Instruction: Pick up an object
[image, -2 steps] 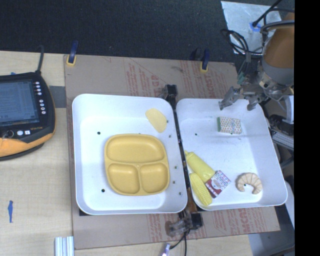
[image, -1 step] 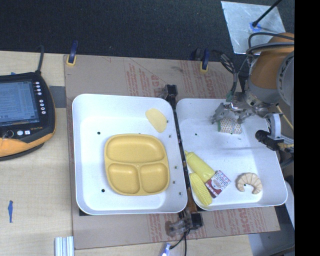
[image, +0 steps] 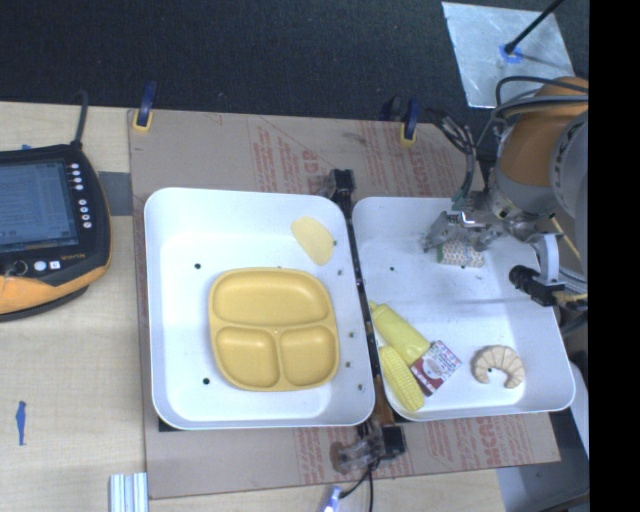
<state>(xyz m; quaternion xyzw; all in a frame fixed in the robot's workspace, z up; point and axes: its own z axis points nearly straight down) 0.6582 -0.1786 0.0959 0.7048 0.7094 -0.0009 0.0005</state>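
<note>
We see the gripper (image: 460, 238) low over the far part of the right bin (image: 470, 400), at about one o'clock from that bin's middle, with the grey arm (image: 540, 160) and its orange band reaching in from three o'clock. A small pale, speckled object (image: 462, 255) sits right under the tool's tip; we cannot tell whether the tool touches it or only hangs above it, and we cannot tell how the tool is set.

In the same bin, a croissant (image: 499, 364) lies toward five o'clock. A small red-and-white packet (image: 435, 365) rests just beside a yellow corn cob (image: 400, 380), and a second yellow piece (image: 398, 332) lies along the bin's nine o'clock wall, touching the cob.

The left bin (image: 175, 300) holds a yellow three-compartment plate (image: 272, 328) near its middle, and a pale yellow oval slice (image: 313, 240) sits at one o'clock from the plate, apart from it.

A handheld control pendant (image: 45, 230) with a screen lies on the bench at nine o'clock, well apart from the bins.
</note>
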